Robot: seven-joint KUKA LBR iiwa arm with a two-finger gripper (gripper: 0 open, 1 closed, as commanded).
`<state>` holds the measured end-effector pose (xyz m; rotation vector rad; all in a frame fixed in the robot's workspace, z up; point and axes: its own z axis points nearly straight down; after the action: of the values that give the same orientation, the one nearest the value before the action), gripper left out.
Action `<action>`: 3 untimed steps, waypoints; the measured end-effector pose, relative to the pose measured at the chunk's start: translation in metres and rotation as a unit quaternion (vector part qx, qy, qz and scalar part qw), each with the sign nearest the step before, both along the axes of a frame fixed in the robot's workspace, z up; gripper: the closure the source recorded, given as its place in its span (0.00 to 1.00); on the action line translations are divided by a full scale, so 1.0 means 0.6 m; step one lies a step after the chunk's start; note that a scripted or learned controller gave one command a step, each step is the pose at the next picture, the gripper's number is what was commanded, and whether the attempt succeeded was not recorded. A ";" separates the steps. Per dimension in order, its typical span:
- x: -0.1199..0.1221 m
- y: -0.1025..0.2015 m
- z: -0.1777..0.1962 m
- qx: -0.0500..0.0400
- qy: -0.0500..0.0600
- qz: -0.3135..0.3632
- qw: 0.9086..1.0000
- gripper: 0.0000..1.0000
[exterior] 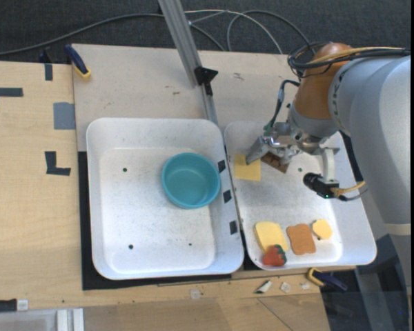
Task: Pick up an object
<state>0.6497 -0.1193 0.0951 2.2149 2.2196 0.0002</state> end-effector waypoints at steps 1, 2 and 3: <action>0.001 0.001 0.018 0.000 -0.001 0.001 1.000 1.00; 0.000 0.018 0.098 0.002 0.001 0.000 1.000 1.00; 0.001 0.018 0.187 0.002 0.000 0.000 1.000 1.00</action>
<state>0.6503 -0.1083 0.2073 2.2171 2.2209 0.0036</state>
